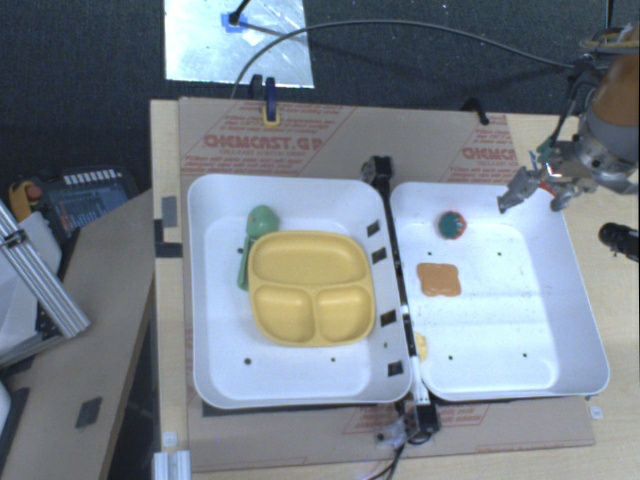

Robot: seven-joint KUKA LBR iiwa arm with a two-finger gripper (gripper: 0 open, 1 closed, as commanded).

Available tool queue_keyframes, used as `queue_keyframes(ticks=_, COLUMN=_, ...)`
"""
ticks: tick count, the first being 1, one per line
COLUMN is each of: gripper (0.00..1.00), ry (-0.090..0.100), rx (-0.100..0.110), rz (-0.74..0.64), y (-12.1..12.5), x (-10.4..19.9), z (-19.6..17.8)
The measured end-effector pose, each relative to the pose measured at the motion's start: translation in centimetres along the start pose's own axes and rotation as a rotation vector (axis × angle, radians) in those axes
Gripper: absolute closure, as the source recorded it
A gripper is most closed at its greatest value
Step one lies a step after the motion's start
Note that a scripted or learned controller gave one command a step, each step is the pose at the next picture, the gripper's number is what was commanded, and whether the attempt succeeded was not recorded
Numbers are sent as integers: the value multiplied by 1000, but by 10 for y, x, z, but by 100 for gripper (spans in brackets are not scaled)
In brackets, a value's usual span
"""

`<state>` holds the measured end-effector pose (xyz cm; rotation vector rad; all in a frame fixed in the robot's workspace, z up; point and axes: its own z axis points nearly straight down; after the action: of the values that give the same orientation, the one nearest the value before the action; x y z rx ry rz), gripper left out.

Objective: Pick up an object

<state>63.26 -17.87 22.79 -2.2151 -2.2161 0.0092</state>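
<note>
In the right bin (560, 358) lie a small teal and red ball (452, 225) near the back left and a flat orange-brown piece (438, 279) just in front of it. A small yellow bit (420, 346) rests by that bin's left wall. My gripper (537, 196) hovers over the right bin's back right corner, to the right of the ball and apart from it. Its fingers are spread open with nothing between them. The left bin (215, 368) holds a yellow divided plate (310, 288) and a green object (258, 230) tucked behind the plate's left side.
The grey arm with its orange band (612, 108) comes in from the upper right. A black divider with clips (392, 268) runs between the bins. Cables (420, 30) cross the dark floor behind the bench. A foil sheet (238, 26) lies at the back left.
</note>
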Motion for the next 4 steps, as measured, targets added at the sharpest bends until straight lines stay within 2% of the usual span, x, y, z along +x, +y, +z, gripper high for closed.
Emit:
queue_keyframes(ticks=1, gripper=0, ry=-2, rx=-11, rz=-3, y=2, x=1, z=-7)
queue_keyframes(ticks=3, gripper=0, ry=-1, rx=-7, rz=-1, y=-3, x=5, z=115)
queue_keyframes(ticks=4, gripper=0, ry=-2, rx=-11, rz=-1, y=-2, x=5, z=144)
